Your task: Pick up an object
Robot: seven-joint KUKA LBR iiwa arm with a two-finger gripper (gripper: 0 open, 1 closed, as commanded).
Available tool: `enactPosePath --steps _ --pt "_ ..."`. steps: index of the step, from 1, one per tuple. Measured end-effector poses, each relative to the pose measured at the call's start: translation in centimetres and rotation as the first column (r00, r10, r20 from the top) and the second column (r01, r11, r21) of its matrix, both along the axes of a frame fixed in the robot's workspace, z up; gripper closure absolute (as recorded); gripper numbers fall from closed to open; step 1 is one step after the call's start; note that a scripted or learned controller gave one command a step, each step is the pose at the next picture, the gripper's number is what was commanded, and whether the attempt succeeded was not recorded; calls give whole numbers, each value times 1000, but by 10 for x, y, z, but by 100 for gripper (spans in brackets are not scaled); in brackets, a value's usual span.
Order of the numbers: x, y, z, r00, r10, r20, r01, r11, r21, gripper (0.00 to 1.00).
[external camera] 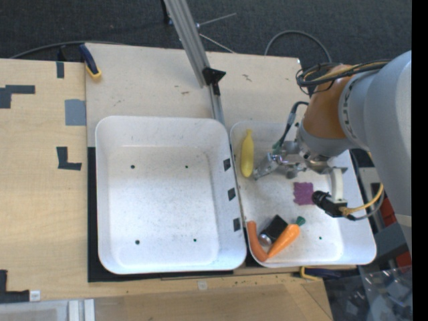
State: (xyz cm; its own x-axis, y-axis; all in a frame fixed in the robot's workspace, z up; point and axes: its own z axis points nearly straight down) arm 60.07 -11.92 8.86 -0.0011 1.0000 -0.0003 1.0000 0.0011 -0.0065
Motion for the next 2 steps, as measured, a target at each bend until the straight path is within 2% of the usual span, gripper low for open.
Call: enactPosePath --steps 1,2 --pt "1 1 13 1000 1 4 -1 1000 0 100" --pt "-3 6 74 1000 1 11 -1 1000 0 100"
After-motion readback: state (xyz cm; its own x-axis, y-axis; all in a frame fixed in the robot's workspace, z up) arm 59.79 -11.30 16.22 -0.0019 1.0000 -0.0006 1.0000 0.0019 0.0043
